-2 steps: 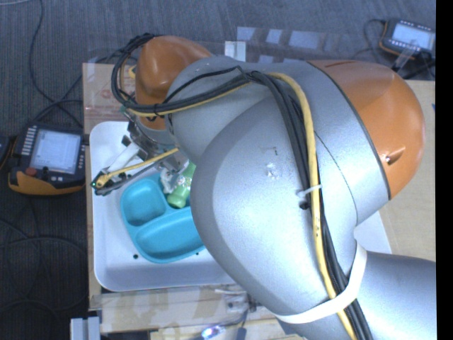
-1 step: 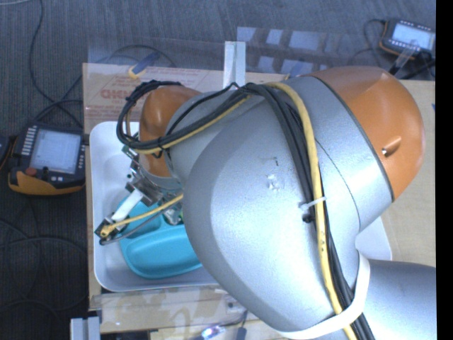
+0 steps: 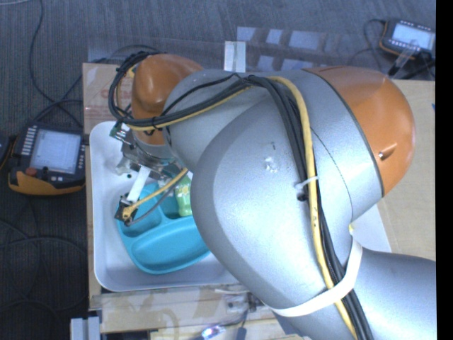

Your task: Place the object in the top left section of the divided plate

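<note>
The object, a small pale green thing, lies in the plate, in one of the smaller compartments on the side nearest the arm; the arm's grey bulk covers its right edge, so its full shape cannot be told, and how that compartment sits against the plate's top left cannot be told either. The plate is turquoise and divided, with a large bare compartment toward the view's bottom and the smaller ones above it. It rests slantwise on the floor of the left white bin, near the bin's middle, with bare white around its left and lower sides. The claw hangs over the plate's upper left part, just left of the object; whether it is spread or closed cannot be told, and nothing is seen in its grip. The arm sweeps in from the right and hides most of the bench. On the dark carpet left of the bin lies a pendant with a lit screen, with loose cables trailing about it
</note>
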Robot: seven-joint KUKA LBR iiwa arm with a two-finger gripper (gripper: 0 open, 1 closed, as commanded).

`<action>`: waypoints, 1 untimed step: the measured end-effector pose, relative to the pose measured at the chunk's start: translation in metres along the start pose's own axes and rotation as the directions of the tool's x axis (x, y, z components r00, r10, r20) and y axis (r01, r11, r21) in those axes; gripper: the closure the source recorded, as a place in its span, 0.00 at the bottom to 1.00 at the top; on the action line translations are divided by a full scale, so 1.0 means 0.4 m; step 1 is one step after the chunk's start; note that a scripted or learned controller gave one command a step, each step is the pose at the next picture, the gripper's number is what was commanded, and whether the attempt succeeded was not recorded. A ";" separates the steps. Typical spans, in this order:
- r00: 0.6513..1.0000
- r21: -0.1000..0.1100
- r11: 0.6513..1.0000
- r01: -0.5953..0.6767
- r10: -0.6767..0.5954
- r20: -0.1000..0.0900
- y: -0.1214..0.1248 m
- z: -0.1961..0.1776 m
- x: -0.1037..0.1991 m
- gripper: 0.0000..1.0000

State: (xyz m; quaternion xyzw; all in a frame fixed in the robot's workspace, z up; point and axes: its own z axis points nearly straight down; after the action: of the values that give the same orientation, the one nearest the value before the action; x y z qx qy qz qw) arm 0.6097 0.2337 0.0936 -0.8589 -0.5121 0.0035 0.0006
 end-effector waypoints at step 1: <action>1.000 -0.003 1.000 0.000 0.000 -0.001 -0.160 -0.043 -0.091 0.00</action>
State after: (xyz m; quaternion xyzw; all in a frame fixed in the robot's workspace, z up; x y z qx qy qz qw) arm 0.5363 0.2321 0.1111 -0.8589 -0.5121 0.0023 -0.0003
